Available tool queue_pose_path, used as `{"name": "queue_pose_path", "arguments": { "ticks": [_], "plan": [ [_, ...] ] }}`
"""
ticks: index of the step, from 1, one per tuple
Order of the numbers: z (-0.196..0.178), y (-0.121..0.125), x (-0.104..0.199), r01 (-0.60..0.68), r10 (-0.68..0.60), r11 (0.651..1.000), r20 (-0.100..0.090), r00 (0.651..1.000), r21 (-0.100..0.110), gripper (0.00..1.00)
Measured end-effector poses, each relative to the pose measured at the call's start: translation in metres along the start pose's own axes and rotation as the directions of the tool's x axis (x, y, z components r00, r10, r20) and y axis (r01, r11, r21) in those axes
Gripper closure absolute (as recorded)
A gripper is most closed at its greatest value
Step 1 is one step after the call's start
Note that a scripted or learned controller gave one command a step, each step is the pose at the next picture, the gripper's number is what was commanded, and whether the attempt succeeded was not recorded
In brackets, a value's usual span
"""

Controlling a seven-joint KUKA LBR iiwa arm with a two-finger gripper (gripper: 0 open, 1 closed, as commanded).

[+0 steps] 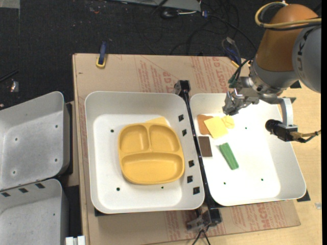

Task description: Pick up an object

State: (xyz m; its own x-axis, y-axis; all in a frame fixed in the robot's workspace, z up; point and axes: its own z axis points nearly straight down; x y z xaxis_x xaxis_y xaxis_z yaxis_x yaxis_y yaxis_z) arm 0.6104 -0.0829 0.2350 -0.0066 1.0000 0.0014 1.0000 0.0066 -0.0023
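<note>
Cardboard-topped bench (138, 70) bears two white bins (102, 198) above dark floor (46, 24)

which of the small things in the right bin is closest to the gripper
The yellow piece: it lies just under the gripper, while the green block and brown block lie farther off.

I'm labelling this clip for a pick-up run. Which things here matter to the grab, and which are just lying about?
In play:
- hand, low over the right bin
- yellow piece just below it
- orange piece, green block, brown block

Lying about:
- yellow divided tray in the left bin
- blue clamp
</note>
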Motion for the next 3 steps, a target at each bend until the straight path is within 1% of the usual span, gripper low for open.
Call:
{"name": "queue_pose_path", "arguments": {
  "ticks": [1,2,3],
  "plan": [
    [-0.008,-0.011,0.056,0.001,-0.001,1.0,0.0,1.0,-0.001,1.0],
    [0.005,-0.024,0.113,0.001,-0.001,1.0,-0.001,1.0,0.001,1.0],
    [-0.004,-0.045,0.16,0.001,-0.001,1.0,0.0,1.0,0.0,1.0]
  ]
}}
